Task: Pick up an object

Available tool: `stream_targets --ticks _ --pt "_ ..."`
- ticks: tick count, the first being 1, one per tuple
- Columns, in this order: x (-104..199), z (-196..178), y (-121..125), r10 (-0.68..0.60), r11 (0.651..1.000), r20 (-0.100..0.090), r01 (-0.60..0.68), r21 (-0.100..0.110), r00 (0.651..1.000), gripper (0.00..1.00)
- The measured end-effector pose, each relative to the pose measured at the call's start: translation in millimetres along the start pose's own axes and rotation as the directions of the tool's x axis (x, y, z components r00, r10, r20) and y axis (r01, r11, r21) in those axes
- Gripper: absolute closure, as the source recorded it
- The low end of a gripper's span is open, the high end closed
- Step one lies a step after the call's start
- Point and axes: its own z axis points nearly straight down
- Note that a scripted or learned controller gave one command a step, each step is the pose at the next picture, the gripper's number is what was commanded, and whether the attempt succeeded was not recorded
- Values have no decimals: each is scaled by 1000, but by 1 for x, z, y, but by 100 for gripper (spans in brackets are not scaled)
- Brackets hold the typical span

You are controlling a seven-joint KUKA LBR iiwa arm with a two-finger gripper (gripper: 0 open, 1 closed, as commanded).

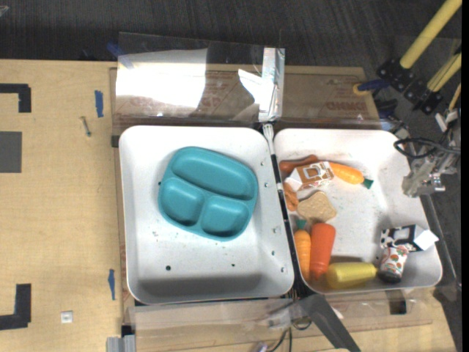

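The right bin [366, 141] holds several toy foods. Along its left side lie a tan bread slice [316, 207], a red-orange carrot [321, 249], a thinner orange carrot [302, 249] and a yellow piece [350, 273] at the front. Near the back lie a brown-and-white packet [315, 173] and an orange carrot with a green tip [349, 174]. A black-and-white carton [401, 235] and a small red-spotted can [392, 262] sit in the front right corner. My gripper [423, 180] hangs grey at the bin's right rim, apart from every item.
The left bin [139, 255] holds a teal divided plate [207, 191]. Clear plastic sheeting [198, 86] stands behind the bins. Yellow tripod legs [436, 24] and cables crowd the top right. Tan bench board extends to the left.
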Motion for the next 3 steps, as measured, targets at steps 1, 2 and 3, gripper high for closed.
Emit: stream_targets --ticks 1,2,3 --pt "-24 41 51 27 1000 -9 -27 -6 1000 100" --pt "-32 154 16 -226 974 2 226 -2 974 100" --pt "-32 155 16 -226 974 1 226 -3 974 0"
